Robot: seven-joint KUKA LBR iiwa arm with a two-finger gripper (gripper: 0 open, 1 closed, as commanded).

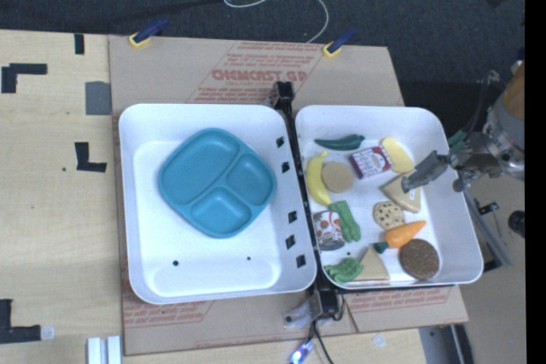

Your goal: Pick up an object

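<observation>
**Gripper over the right bin's toy food**

From my remote seat I see the gripper (420, 176) reaching in from the right, low over the right bin (456, 222). Its tip sits at the cheese wedge (403, 197), just right of the small red-labelled packet (370, 161) and below the yellow lemon (397, 153). I cannot tell how the claw stands from this angle, and nothing shows between it. Around it lie a banana (316, 179), a green chilli (339, 142), a cookie (388, 214), a carrot (403, 234) and a brown round patty (419, 258). In the left bin (136, 209) a blue divided plate (217, 182) rests flat.
</observation>
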